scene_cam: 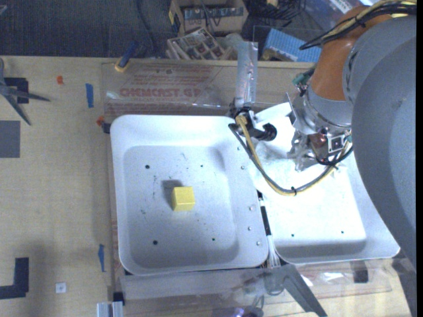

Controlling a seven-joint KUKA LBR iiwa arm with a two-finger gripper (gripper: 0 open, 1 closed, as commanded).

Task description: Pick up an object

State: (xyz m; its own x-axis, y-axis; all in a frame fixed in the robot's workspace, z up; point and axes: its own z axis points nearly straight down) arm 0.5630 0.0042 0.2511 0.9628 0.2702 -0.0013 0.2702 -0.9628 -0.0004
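place: robotics lab | signs: plywood bench, floor cables, parts crate

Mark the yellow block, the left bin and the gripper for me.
yellow block [184, 197]: camera view, on its top face.
left bin [172, 127]: camera view, on its far rim.
gripper [305, 160]: camera view, at its lower tip.

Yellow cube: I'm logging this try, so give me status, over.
Hand over the right bin, away from the cube. Yellow cube sits on the left bin floor, untouched. Nothing beside it blocking a grasp.
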